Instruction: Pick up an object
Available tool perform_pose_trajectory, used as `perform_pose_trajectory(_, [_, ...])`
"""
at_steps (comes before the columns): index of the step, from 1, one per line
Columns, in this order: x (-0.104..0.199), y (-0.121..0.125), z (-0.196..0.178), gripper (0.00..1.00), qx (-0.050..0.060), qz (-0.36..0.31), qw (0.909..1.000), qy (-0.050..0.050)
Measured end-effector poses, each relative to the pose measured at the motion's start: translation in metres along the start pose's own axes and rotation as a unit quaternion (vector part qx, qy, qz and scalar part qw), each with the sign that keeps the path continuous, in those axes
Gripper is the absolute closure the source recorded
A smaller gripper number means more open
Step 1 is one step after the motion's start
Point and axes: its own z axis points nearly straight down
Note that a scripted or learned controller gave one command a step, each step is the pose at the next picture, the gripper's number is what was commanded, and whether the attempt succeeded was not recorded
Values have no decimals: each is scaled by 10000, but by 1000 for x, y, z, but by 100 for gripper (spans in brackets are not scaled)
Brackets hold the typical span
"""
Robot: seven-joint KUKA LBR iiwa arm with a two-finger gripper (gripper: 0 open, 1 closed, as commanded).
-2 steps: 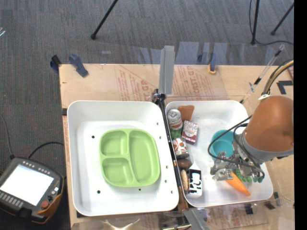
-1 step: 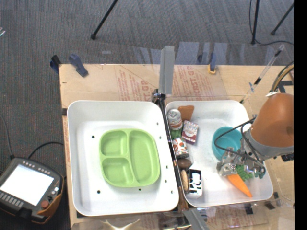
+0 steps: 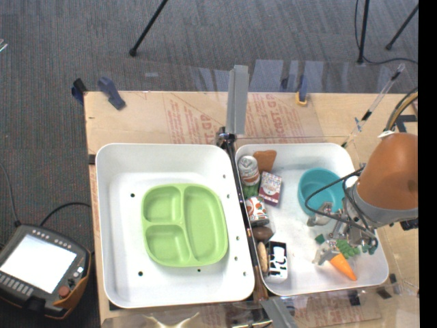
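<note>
In the right bin (image 3: 311, 152), near its lower right corner, the gripper (image 3: 336, 249) hangs low over a toy carrot (image 3: 343, 266); whether its metal fingers are spread or pressed together cannot be told, since cables and linkages crowd the spot. One carrot lies there, its long axis running diagonally, the orange tip pointing toward the bin's lower right corner and the green top tucked under the gripper, partly hidden. Just up and left of the carrot sits one teal bowl (image 3: 319, 188), its right side covered by the arm's orange band (image 3: 390, 173). Well to the carrot's left, along the bin's left wall, stand two small cans: one green-labelled (image 3: 248, 170), one red-labelled (image 3: 257, 210). Beside the upper can lie one brown wedge-shaped piece (image 3: 265, 159) and one small red-and-white carton (image 3: 270, 188). Below the lower can there is one dark brown lump (image 3: 262, 234), one tan elongated piece (image 3: 263, 257) hard to identify, and one black-and-white box (image 3: 277, 260). Far left of the carrot, the left bin (image 3: 113, 183) holds one green tray (image 3: 184, 224) with three compartments
</note>
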Motion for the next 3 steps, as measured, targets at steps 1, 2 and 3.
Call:
perform_pose_trajectory(1, [29, -35, 0, 0, 0, 427, 9991, 4])
perform_pose_trajectory(2, [28, -33, -10, 100, -6, 391, 9992, 3])
perform_pose_trajectory(3, [-29, -24, 0, 100, 3, 2140, 9768, -3])
